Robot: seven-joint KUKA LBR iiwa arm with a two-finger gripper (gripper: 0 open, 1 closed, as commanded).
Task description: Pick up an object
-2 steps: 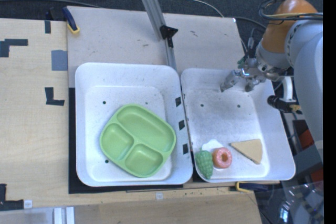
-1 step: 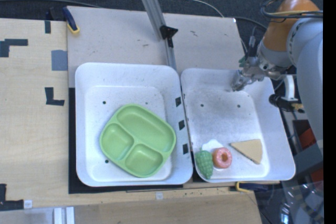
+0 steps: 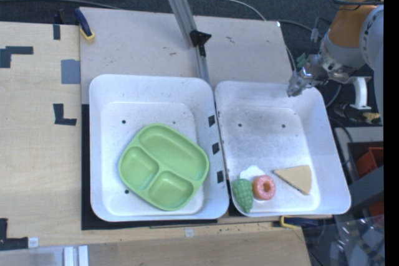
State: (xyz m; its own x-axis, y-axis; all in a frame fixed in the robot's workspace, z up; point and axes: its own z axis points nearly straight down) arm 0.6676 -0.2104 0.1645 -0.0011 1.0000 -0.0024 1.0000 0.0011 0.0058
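At the near edge of the right bin (image 3: pixel 324 134), close to its near-left corner, sits a cluster of small things: a green knobbly toy (image 3: pixel 242 194) against the wall, a pink doughnut-like ring (image 3: pixel 264 187) touching it, a small white piece (image 3: pixel 252 172) just behind them, and a tan wedge (image 3: pixel 295 178) a little to the right, apart from the ring. Any of these could serve as the object to pick. In the left bin (image 3: pixel 100 134), a green divided plate (image 3: pixel 163 166) lies flat toward the near side.

Farther back, the gripper (image 3: pixel 295 85) hangs at the far right corner of the right bin, well apart from the cluster; whether its jaws are wide or narrow cannot be told at this size.

The task appears to be at its approach step, with nothing grasped. The next move calls for travel toward the near edge, then a descent over one piece; the wedge, standing alone, looks the easiest to grasp cleanly.
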